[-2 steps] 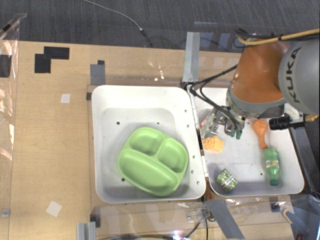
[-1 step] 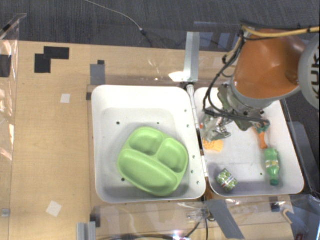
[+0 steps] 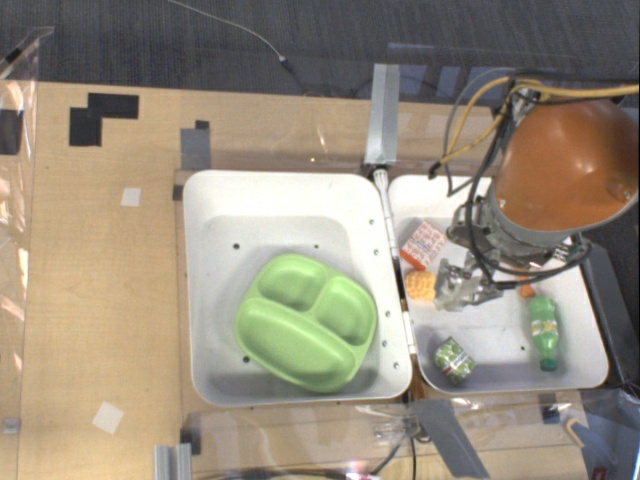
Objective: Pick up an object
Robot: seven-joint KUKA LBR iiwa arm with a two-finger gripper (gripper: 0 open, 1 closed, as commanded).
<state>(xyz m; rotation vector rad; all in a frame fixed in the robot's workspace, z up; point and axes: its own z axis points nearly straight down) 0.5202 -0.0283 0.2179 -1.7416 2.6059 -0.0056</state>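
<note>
You see a light wooden bench top point(image 3: 90, 298) across most of the frame; black tape patches point(image 3: 100, 116) at upper left; dark grey carpet floor point(image 3: 250, 8) along the top, a thin cable point(image 3: 200, 13) trailing over it; a metal bracket point(image 3: 382, 113) at upper centre.

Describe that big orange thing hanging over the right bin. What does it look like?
That is the robot's arm: a rounded orange band over a grey wrist section. Yellow and black cables loop along its left side. Below the wrist sits the end effector, a small cluster of grey and silvery metal parts with thin wires around it.
</note>
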